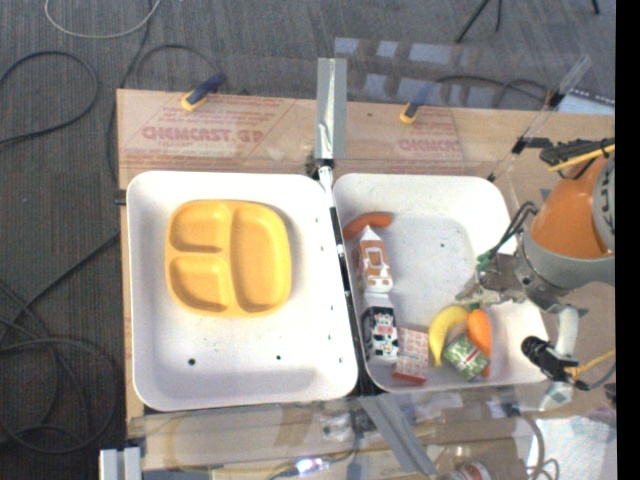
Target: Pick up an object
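Observation:
The right bin (pixel 430 200) holds several small objects along its left and near sides. An orange sausage (pixel 366 222) lies at the far left, with a small milk carton (pixel 374 261) just below it. Nearer sit a dark patterned box (pixel 379 332), a red-and-white packet (pixel 412 350), a yellow banana (pixel 447 327), an orange carrot (pixel 481 330) and a green wrapped item (pixel 464 355). My gripper (pixel 484 290) hangs at the bin's right side, just above the carrot and banana. Whether its fingers touch anything is unclear.
The left bin (pixel 150 348) carries a yellow divided tray (pixel 230 256). A metal divider (pixel 329 108) runs between the bins at the back. Cables (pixel 60 68) lie on the floor to the left. The arm's orange band (pixel 568 223) rises at the right edge.

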Action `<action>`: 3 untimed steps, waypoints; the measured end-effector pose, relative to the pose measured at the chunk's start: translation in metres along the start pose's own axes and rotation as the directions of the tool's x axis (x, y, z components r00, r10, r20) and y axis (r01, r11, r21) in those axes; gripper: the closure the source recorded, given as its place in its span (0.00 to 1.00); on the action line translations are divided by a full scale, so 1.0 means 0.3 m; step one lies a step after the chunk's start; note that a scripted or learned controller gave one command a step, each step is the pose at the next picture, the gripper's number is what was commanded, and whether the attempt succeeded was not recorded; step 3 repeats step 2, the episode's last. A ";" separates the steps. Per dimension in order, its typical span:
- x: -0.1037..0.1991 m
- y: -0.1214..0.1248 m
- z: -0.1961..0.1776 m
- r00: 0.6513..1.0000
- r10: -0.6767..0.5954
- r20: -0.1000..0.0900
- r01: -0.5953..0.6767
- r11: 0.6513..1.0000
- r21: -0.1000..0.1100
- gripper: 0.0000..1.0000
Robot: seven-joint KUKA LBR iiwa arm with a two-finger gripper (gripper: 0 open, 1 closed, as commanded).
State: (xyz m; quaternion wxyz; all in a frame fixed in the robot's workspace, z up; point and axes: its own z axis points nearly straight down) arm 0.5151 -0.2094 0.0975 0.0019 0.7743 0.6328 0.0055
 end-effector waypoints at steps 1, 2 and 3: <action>0.052 -0.052 0.018 0.989 -0.147 0.018 0.147 0.989 -0.013 1.00; 0.289 -0.051 -0.515 0.999 0.050 0.011 -0.051 0.999 0.017 1.00; 0.289 -0.051 -0.515 0.999 0.050 0.011 -0.051 0.999 0.017 1.00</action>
